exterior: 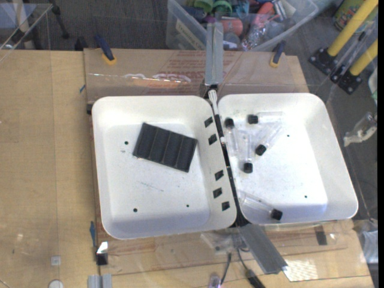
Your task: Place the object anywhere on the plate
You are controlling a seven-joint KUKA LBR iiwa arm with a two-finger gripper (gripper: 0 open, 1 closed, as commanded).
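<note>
- Camera view: nearest, on the wooden desk (pixel 42 161), a grey bracket (pixel 264 252) lies just in front of the seam where the two bins meet.
- The left bin (pixel 114 221) and right bin (pixel 336 203) sit side by side, rims touching along a middle seam marked with a row of small black tabs (pixel 219 174).
- In the right bin, a lone black cap (pixel 276 214) rests near the front wall.
- Further in, the object (pixel 252 143), a cluster of clear plastic pieces with black caps, lies in the right bin's left half, close to the seam. How many pieces make it up is hard to tell, since the clear plastic blurs into the white floor.
- The plate (pixel 165 147), a dark ribbed rectangle, lies flat and slightly askew in the left bin, towards its back. It is well apart from the object, with the seam between them.
- Whether the gripper is apart or together cannot be told.
- Behind the bins, a brown board (pixel 156 65) is held by two clamps (pixel 107 55).
- Farthest, a clear tub (pixel 180 17) holds bright toys, with yellow poles (pixel 354 26) to its right.
</note>
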